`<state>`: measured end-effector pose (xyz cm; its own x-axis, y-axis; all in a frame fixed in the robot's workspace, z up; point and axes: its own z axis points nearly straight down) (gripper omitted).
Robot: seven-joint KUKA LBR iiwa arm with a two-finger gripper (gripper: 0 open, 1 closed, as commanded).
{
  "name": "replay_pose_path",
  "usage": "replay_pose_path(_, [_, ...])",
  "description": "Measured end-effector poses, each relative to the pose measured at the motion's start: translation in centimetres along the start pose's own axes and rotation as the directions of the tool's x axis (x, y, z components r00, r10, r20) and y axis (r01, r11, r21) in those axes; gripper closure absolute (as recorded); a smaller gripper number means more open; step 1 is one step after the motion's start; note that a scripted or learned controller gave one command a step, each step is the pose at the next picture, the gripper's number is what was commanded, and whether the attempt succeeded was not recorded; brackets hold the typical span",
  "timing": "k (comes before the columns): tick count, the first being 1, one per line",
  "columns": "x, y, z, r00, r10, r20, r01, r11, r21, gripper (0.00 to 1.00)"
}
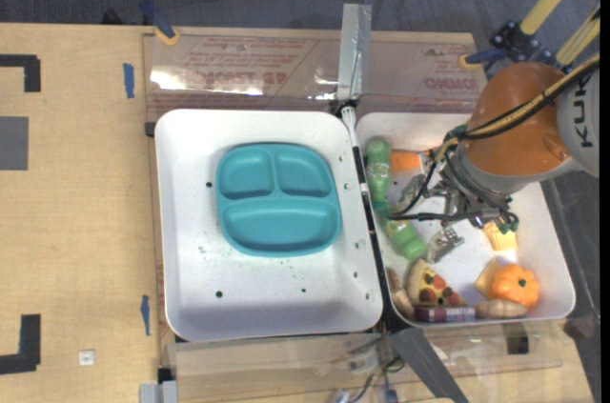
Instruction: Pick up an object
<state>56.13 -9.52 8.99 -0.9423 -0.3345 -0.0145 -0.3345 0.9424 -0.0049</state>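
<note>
The gripper (448,234) hung low in the right bin (558,230), likely reaching for a pick; its state could not be told. Candidates lay close: a green bottle (379,171), pizza slice (429,282) and orange toy (510,285). The teal plate (278,198) sat in the left bin (181,230).

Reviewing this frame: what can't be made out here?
- Gripper: a tangle of cables and the orange band overlap it; any grasp is unclear.
- Right bin: its upper part lies under the arm.
- Orange item: partly covered, identity unclear.
- Pizza-slice toy: too small for detail.
</note>
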Motion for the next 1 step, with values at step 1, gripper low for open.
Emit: replay_pose_path(1, [0.74,0.42,-0.03,0.999,0.035,0.002,-0.035,0.999,0.001,0.0])
